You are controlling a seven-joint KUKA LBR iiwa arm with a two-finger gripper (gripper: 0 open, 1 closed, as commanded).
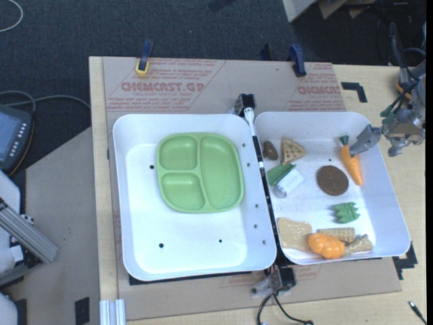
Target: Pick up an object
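Nearby, carrot [351, 165] perhaps touching gripper [376, 138], brown disc [333, 180] beside.

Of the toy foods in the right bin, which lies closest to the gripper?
The carrot, orange with a green top, near the right bin's far right side. The gripper sits just above its top; the other foods lie farther left or nearer the camera.

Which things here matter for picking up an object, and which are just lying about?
In play:
pincer
carrot, right beside the pincer
right bin

Lying about:
green divided plate in the left bin
brown disc
wedge slice
green leafy piece
orange fruit
crackers
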